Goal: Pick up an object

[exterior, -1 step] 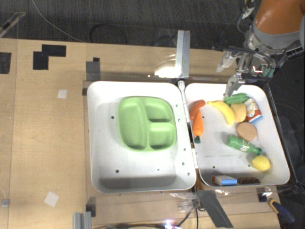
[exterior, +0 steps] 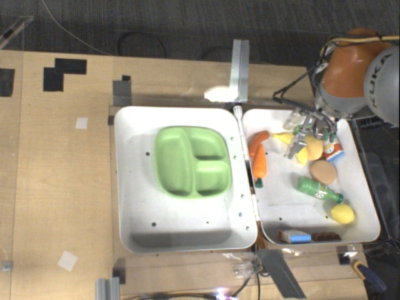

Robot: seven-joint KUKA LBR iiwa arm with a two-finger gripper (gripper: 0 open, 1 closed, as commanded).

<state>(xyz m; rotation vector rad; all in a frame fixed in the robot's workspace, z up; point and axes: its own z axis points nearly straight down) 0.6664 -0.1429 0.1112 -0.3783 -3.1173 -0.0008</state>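
One gripper point(exterior: 304, 136), hanging low over the far part of the right bin point(exterior: 275, 214), its metal fingers pointing down toward the left. Whether it is wide, narrow or closed on anything: cannot tell, the tips are lost in clutter. Grey arm point(exterior: 381, 83) with orange band point(exterior: 347, 70) enters from the right, above the bin's far right corner.

Directly under and beside the gripper: a cluster of yellow pieces point(exterior: 310, 150), one touching or just below the tips; cannot tell which. Just right of that, a small red, white and blue item point(exterior: 334, 152). Near side of the cluster: a tan egg-shaped object point(exterior: 323, 172), touching or nearly so.

Left of the gripper, along the bin's left wall: a red-orange piece point(exterior: 258, 139) and a carrot point(exterior: 259, 164) with a green end, lying lengthwise.

Nearer the camera: green bottle point(exterior: 319, 189) on its side, tilted; lemon point(exterior: 342, 214) just beyond its near end. Against the near wall, a flat bar point(exterior: 300, 236), blue and red, lying down.

Left bin point(exterior: 134, 224): green divided tray point(exterior: 190, 161), upside up, roughly centred.

Both bins sit side by side on a wooden surface point(exterior: 56, 186) with black marks at its far left.
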